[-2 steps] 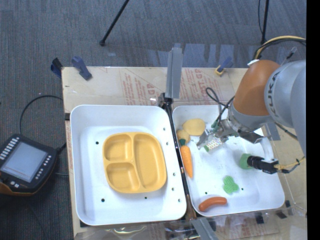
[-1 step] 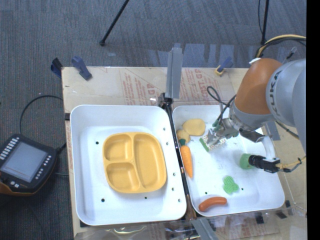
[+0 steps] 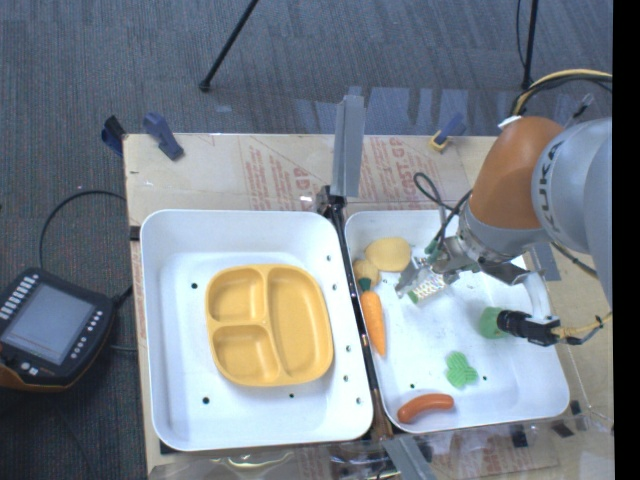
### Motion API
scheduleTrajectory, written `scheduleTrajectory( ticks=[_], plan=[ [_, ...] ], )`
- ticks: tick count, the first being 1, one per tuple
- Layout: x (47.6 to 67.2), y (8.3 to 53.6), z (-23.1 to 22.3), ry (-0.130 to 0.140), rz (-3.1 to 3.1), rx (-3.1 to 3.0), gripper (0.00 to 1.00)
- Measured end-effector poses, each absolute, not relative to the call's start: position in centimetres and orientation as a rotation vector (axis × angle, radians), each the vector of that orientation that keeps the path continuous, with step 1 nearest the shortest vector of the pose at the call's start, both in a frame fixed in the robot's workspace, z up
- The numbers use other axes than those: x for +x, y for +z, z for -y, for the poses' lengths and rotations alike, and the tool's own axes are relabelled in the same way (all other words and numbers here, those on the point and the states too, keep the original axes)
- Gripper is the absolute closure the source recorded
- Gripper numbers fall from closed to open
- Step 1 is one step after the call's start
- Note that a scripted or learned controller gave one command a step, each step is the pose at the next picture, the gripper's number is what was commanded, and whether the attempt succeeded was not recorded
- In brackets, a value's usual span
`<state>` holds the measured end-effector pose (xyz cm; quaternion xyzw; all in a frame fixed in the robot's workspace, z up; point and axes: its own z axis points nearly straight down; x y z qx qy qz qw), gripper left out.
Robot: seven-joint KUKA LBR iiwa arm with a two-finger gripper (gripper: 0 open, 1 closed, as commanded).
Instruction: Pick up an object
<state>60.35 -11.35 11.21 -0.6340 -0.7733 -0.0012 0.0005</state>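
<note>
The grey arm (image 3: 540,193) reaches in from the right over the right bin (image 3: 545,383), its jaws low near the bin's upper left; whether they are wide or narrow I cannot tell. Just left of them lies a pale yellow lemon-like piece (image 3: 388,253), below-left an orange carrot (image 3: 374,322).

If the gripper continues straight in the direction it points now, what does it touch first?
Probably the bare floor of the right bin, just right of the carrot. The gripper points down and left; depth is unclear.
</note>
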Motion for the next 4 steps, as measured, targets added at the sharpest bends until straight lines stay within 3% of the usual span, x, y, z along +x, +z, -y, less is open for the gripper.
scheduleTrajectory(
  ticks=[1,2,3,4],
  plan=[
    [62.2,9.2,10.8,-0.005,2.447,-1.983,0.00],
    [62.4,10.1,10.9,-0.009,2.449,-1.985,1.00],
    [62.3,10.0,10.9,-0.007,2.447,-1.984,0.00],
    [60.3,9.6,12.7,0.006,2.232,-2.201,0.00]
  ],
)
